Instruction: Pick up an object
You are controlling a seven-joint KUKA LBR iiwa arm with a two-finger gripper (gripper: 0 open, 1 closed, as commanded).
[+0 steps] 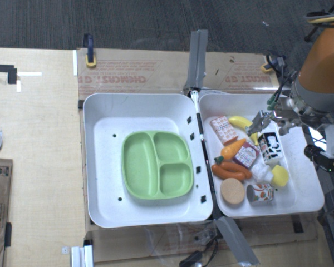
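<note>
Camera view: mirrored cardboard print point(119, 78), illegible

The arm point(323, 65) ran off the right edge; labels on the packets point(246, 156) left of the fingers point(267, 118) were unreadable.

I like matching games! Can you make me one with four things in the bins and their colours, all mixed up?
Things:
1. divided plate
2. banana
3. carrot
4. round cookie

Colours:
A. orange
B. tan
C. green
D. yellow

Pairs: 1-C, 2-D, 3-A, 4-B
</note>
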